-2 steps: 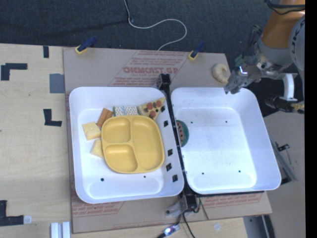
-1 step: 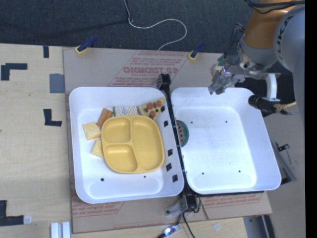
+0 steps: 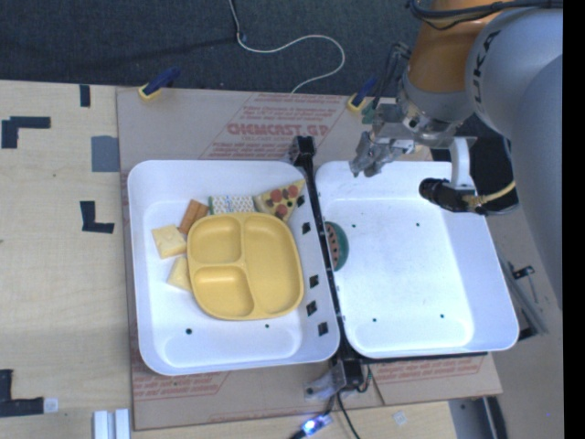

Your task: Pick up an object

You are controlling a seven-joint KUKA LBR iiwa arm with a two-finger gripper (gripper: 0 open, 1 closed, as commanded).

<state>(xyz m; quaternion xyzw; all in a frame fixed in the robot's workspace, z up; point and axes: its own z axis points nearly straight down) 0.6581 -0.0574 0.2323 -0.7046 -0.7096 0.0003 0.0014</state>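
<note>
Hovering over the back left corner of the right-hand shallow white plastic bin (image 3: 475, 273), the two-finger metal gripper (image 3: 370, 165) hangs from the grey arm with its orange wrist band (image 3: 452, 26), above bare bin floor. No object sits between its fingers, and from this slanted view I cannot tell whether they are spread or closed.

The candidates lie elsewhere. A small round green-and-red slice-like toy (image 3: 338, 245) rests at the left wall of the right bin, near the divide and well apart from the gripper. The left-hand shallow white bin (image 3: 151, 318) holds a yellow three-compartment plastic plate (image 3: 245, 265), with tan cracker-like pieces (image 3: 170, 241) just beside its left edge and a pizza-slice toy (image 3: 281, 198) touching its back edge.

My judgement: this is the approach step, nothing picked yet. The next move calls for choosing a target, probably the round toy, shifting above it, then descending carefully, since the bin wall crowds one side of it.
</note>
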